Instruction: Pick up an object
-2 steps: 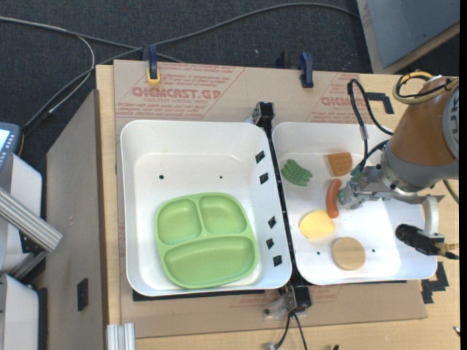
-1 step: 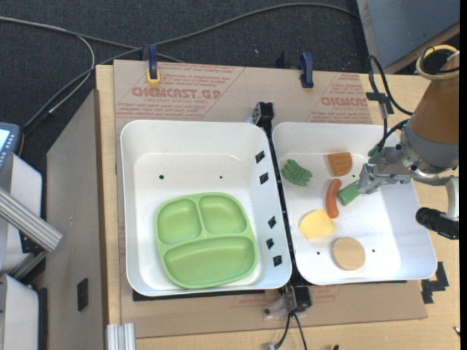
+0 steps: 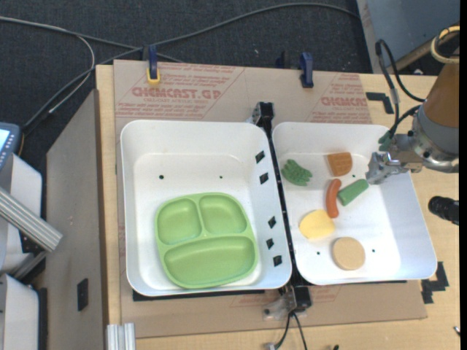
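Gripping nothing that I can make out, my gripper [image 3: 379, 168] is hanging over the far right part of the right bin [image 3: 408, 232], and I cannot tell how it is set. Its metal tip is sitting just beside the upper end of a green block [image 3: 353, 192], which is lying tilted on the bin floor; whether the two are touching, I cannot tell.

Nearest the viewer in this bin, a round tan disc [image 3: 349, 254] is lying flat. Just beyond it, a yellow lemon-like piece [image 3: 317, 225] is resting, and an orange-red sausage shape [image 3: 333, 197] is lying lengthwise above it, its side touching the green block. Farther back, a dark green ridged piece [image 3: 296, 172] is sitting near the bin's left wall, and an orange-brown square piece [image 3: 339, 163] is lying near the far wall, well apart from the green one.

To the left, the left bin [image 3: 146, 159] is holding a light green divided plate [image 3: 206, 239] with three compartments, lying in its near half.

Both bins are resting side by side on a cardboard sheet [image 3: 219, 82] printed with red lettering. At its far edge, a yellow clamp [image 3: 152, 64] and a blue clamp [image 3: 306, 70] are pinching it. Beyond that, black cables [image 3: 87, 46] are trailing across dark carpet.
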### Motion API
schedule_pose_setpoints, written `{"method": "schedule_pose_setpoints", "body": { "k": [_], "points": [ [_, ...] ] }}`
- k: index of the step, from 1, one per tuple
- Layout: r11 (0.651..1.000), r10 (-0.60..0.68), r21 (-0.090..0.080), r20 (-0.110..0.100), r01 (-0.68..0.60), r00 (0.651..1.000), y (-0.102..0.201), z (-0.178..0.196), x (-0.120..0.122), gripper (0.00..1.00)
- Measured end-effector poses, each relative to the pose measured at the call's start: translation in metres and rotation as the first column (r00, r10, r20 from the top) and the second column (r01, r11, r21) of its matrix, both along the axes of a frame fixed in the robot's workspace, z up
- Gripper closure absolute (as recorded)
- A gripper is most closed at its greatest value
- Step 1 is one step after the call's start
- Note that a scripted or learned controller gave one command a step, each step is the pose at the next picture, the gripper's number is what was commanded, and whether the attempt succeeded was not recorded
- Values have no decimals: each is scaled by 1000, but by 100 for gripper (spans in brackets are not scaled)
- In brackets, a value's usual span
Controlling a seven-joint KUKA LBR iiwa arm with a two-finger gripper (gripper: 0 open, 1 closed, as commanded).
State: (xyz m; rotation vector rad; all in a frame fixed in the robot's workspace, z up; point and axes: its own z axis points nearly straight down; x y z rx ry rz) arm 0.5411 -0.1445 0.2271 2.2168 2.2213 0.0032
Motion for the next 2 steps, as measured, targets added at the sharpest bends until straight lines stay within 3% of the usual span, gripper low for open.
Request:
{"method": "schedule_pose_setpoints", "body": {
  "k": [2],
  "points": [
    [1000, 4, 4, -8, -4, 1000, 98, -10, 12, 100]
  ]
}}
